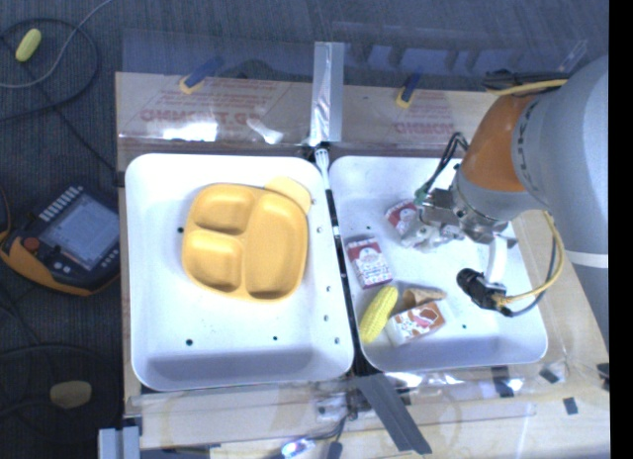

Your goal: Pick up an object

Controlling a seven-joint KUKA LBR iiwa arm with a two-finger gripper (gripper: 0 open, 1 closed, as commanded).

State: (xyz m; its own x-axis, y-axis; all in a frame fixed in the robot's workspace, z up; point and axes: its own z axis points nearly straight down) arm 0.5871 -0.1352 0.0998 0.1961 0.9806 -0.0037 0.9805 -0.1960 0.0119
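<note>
My gripper is low in the right bin, near its upper middle. Against its left side lies a small red and white packet, partly hidden by the gripper. I cannot see whether anything sits between the fingers. A flat red packet lies left of centre near the divider. Toward the front of this bin are a yellow corn cob, a red and white carton and a small brown wedge close together.
The left bin holds a yellow divided plate with a pale yellow disc tucked under its far right corner. The grey arm with its orange band reaches in over the right bin's far right side.
</note>
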